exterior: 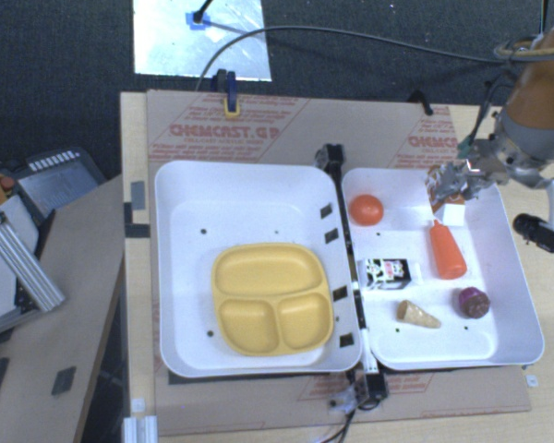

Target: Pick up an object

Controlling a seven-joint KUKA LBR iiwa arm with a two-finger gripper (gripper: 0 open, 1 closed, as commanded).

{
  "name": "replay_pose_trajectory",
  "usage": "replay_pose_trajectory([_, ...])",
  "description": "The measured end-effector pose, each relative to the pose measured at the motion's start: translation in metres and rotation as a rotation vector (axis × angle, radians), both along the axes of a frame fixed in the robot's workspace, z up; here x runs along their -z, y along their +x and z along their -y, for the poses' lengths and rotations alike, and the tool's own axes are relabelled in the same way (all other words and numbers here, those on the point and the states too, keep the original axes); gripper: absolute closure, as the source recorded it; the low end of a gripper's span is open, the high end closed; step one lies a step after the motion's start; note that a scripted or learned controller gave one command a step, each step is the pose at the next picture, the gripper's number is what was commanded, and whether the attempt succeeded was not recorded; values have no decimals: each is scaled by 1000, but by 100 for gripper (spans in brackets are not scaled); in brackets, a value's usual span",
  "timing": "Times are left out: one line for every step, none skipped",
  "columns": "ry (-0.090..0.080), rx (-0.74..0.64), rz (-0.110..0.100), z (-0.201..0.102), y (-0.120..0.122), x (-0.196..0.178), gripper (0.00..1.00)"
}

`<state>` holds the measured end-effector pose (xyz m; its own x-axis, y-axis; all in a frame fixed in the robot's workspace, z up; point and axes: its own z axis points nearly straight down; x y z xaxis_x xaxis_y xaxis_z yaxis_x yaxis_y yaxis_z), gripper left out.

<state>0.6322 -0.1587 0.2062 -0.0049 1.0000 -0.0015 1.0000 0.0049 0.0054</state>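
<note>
The arm comes in from three o'clock and its end effector (pixel 451 185) hangs over the far edge of the right bin (pixel 512 238), at about one o'clock of that bin's floor; whether it is open or closed cannot be told, because the tip is a dark blur against the white wall. Just below it lies a small white block (pixel 453 214), and touching or nearly touching that, toward six o'clock, an orange bottle-shaped piece (pixel 447 250) lying lengthwise. Further candidates sit in the same bin: an orange ball (pixel 367 209) at ten o'clock, a black-and-white carton (pixel 386 271) near the centre divider, a tan cone-like wedge (pixel 416 315) at six o'clock and a purple round thing (pixel 473 302) at five o'clock. The left bin (pixel 180 247) holds a yellow compartment tray (pixel 271 297). The main risk I judge is the crowding below the tip: a descent there could catch the block and bottle together, or push one against the bin wall so it slips out sideways. The round items would probably roll if nudged off centre. A descent too near the wall could also strike the rim.
</note>
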Motion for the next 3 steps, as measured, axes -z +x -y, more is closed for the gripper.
replay_pose_trajectory([-1,-1,2,9,6,-58,100])
replay_pose_trajectory([3,-5,-5,-51,-8,-54,100])
replay_pose_trajectory([2,-3,-6,-95,-33,-55,100])
